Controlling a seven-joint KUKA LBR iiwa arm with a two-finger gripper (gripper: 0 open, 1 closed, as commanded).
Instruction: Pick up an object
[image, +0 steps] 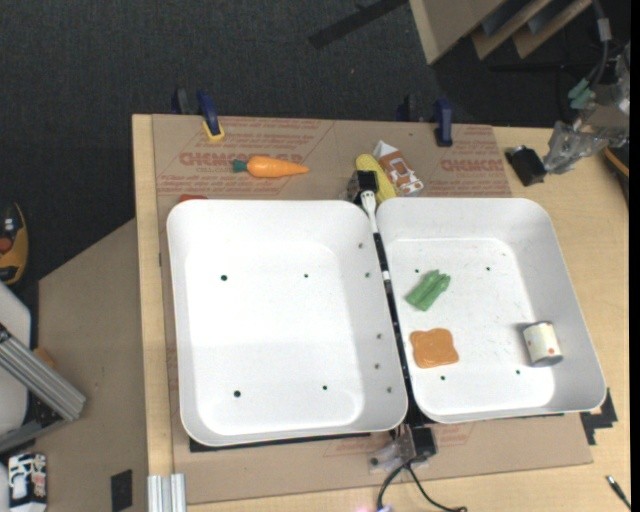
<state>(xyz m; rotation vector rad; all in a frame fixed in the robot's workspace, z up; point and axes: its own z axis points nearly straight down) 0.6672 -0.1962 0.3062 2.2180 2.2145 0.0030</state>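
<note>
The right bin (520, 215) holds three things: a green pod-like piece (428, 290) near its middle, a flat orange piece (434, 348) in front of that, and a small pale cylinder (542, 342) near the right wall. My gripper (572, 145) hangs at the view's upper right, beyond the right bin's far right corner and well away from all three objects. Nothing shows in it.
The left bin (200, 230) stands beside the right one. Behind the bins, on the brown board, lie a toy carrot (270, 167), a yellow banana (370, 170) and a small red-and-white packet (402, 174). Blue clamps (210, 118) hold the board's far edge.
</note>
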